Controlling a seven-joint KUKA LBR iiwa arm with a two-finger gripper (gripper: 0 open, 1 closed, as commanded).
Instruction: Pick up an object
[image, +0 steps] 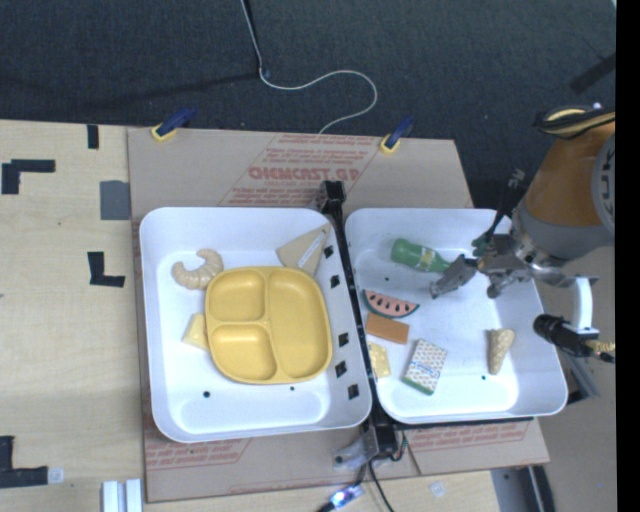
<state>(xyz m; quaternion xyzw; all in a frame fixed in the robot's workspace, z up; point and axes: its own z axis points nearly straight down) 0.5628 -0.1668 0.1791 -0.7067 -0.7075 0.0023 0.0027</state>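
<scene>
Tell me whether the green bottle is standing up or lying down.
Lying down. The green bottle rests on its side on the floor of the right bin, its long axis running across the bin, beside the gripper.

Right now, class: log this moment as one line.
gripper: open, holding nothing | over right bin | nearest: green bottle | pick: not yet

Dark carpet (120, 50) beyond wooden bench (60, 380).

Green bottle (418, 256) lies on side near right bin's (470, 404) far edge. Watermelon slice (388, 302), orange block (387, 329) by left wall. Patterned box (425, 365), ice-cream cone (499, 349) toward near edge.
</scene>
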